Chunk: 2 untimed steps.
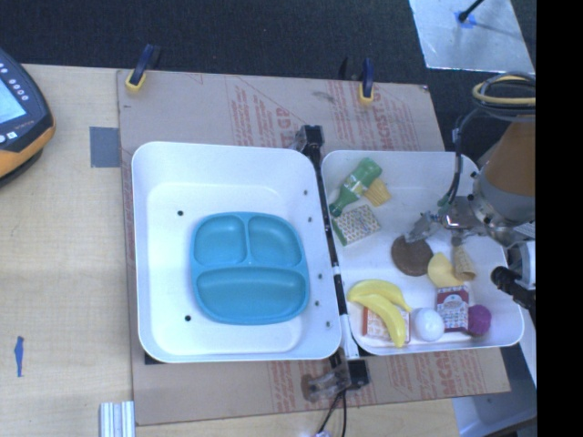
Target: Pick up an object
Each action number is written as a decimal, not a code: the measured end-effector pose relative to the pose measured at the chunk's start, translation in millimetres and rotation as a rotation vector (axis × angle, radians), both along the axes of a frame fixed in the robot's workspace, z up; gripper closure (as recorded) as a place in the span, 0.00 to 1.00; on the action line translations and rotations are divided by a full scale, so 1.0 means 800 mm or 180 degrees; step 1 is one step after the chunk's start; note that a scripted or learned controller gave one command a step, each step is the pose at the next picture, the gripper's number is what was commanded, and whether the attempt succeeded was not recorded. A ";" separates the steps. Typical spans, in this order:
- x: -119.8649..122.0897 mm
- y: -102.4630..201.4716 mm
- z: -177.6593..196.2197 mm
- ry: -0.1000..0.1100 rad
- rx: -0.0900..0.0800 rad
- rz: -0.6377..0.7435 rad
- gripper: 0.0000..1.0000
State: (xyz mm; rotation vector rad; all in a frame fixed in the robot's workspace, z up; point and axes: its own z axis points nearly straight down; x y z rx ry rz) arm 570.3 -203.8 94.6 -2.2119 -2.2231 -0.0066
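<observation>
Scanning left to right: far from the jaws, the left bin [146, 244] holds only a blue divided plate [249, 268], lying flat near the bin's middle. Judged a drop-off spot rather than a picking target, since it is one wide shallow thing with little to pinch.

Right bin [410, 164] carries the clutter, all loose and lying down, so any piece could serve as the object to pick. Farthest from the jaws on the left side: a green bottle [358, 182] tilted along the wall, with a small checkered packet [356, 223] just below it. Low in that bin, a yellow banana [383, 303] lies across a red-and-white carton [374, 322]; a white ball [426, 324] sits beside them, then a small red box [453, 305] and a purple fruit-like piece [478, 319], touching or nearly so.

Nearest the jaws: a brown disc [411, 256], a pale yellow lump [441, 269] and a tan cone-like piece [464, 262], packed close together.

Jaws [444, 223] sit over the bin's right half, just above that cluster, the arm [510, 167] leaning in behind. Metal parts blur together, so spread cannot be told; nothing is seen held. Judgement: positioned above the crowded patch because targets are densest there, though tight packing risks nudging neighbours.
</observation>
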 end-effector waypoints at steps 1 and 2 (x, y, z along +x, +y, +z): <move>0.091 0.061 -0.003 -0.0011 -0.0022 0.0019 0.00; -0.024 0.080 -0.005 0.0036 -0.0017 -0.0005 0.00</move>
